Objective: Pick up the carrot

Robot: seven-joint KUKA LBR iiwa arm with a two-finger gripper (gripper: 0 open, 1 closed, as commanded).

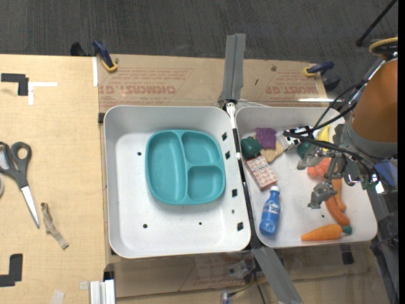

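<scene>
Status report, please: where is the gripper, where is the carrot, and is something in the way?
Gripper low in right bin, above carrot. Carrot flat by front wall, not held. Second orange piece close beside; blue bottle further left.

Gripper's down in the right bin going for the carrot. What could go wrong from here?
1. The gripper sits over a cluster of orange pieces, while a carrot lies apart near the bin's front wall; it may close on the wrong item.
2. That carrot lies close to the right bin's front rim, so a finger might hit the wall.
3. Cables hang over the toys and may snag.
</scene>
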